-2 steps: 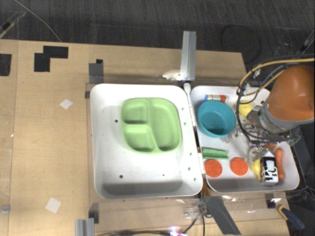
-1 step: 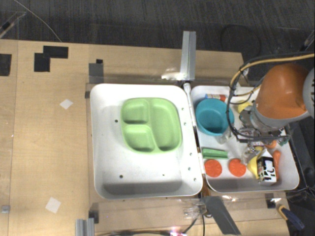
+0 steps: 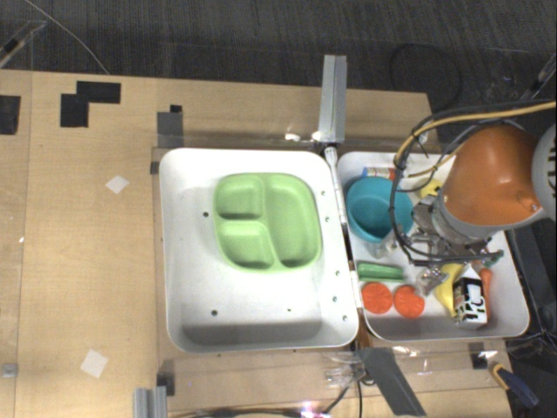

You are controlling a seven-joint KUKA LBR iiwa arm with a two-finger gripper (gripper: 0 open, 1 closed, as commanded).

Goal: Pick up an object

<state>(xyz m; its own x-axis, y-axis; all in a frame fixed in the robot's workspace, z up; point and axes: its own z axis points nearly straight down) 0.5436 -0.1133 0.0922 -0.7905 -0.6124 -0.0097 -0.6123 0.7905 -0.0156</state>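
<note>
Gripper (image 3: 432, 273) low in right bin (image 3: 513, 320) (beside blue cup (image 3: 372, 207)).

Both bins, left (image 3: 183, 259) and right (image 3: 513, 316), look like smooth white plastic with a soft sheen. The green divided plate (image 3: 265, 220) looks like matt plastic, the blue cup (image 3: 372, 207) like glossier plastic. The bench (image 3: 78, 259) looks like pale, matt wood. The arm's orange band (image 3: 492, 177) shines smoothly.

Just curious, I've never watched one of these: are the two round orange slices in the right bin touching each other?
Cannot tell. In the camera view the two orange slices lie side by side in the right bin, edges meeting or nearly so; no plain gap or contact shows.
</note>
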